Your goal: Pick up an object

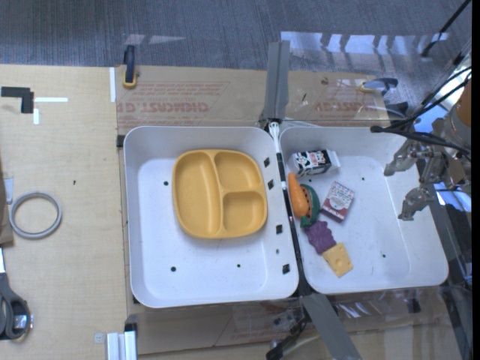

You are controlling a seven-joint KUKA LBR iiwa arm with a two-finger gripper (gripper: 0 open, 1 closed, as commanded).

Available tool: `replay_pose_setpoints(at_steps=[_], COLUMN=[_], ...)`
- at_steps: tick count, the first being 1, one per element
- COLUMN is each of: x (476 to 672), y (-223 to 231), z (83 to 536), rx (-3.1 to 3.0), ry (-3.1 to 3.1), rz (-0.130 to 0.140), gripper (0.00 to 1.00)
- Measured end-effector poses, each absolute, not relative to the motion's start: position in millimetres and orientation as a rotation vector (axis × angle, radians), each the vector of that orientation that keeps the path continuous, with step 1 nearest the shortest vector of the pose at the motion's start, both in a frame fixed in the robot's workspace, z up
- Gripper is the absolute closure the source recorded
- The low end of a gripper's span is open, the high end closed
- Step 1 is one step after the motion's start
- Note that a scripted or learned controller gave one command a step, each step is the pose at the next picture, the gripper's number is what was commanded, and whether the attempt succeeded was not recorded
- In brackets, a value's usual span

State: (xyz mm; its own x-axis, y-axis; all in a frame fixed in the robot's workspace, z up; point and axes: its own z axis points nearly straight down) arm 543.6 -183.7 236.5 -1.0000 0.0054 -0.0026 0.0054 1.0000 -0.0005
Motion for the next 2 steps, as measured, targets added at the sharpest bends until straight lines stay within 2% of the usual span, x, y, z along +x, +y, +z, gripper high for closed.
replay_pose_setpoints(at_steps=[1,2], x=[565.4,559.3], y=[-119.5,-112.5], z=[97.0,98.6], rx=[0.759,1.133], ry=[3.038,2.911], rz=[0.002,0.007], gripper=[0.0,0.0])
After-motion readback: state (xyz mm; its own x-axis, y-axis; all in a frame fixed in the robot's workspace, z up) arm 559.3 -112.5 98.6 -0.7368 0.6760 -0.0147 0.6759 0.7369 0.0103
